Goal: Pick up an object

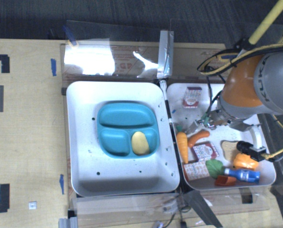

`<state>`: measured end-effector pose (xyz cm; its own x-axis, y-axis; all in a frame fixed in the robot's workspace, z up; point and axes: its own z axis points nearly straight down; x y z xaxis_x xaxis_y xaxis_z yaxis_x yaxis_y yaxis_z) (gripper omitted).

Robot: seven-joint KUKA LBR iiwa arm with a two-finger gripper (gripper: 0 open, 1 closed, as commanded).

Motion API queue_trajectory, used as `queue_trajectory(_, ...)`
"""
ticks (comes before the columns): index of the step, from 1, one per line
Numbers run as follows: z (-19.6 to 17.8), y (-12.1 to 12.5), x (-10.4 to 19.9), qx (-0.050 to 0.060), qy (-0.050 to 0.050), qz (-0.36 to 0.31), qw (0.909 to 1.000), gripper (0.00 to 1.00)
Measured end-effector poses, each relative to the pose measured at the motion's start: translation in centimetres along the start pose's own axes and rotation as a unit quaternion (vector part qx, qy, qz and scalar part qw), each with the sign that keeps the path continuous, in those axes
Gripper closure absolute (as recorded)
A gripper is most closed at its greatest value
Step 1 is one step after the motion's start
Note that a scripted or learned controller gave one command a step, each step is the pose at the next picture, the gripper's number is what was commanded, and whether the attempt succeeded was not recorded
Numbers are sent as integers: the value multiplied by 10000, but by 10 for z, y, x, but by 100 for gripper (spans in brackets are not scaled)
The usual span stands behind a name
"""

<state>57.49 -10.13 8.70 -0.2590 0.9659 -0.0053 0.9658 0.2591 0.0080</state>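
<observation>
Robotics lab: plywood bench (23,141) with blue tape marks, two white bins (84,175), loose cables (217,58) upper right, industrial arm (255,87).

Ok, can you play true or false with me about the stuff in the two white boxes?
1. A yellow lemon sits in the blue tray. True.
2. The blue tray is in the right bin. False: it is in the left bin.
3. A carrot lies in the right bin. True.
4. The lemon is in the tray's top compartment. False: it is in the lower right one.
5. The arm reaches over the right bin. True.
</observation>
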Motion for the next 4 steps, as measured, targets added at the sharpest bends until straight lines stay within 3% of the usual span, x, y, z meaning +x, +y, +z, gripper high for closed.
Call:
queue_trajectory(2, 0, -16, 6, -10, 7, 410, 9992, 0)
queue_trajectory(3, -1, -46, 14, -15, -7, 177, 9998, 0)
queue_trajectory(4, -9, -45, 13, -21, -4, 184, 9998, 100)
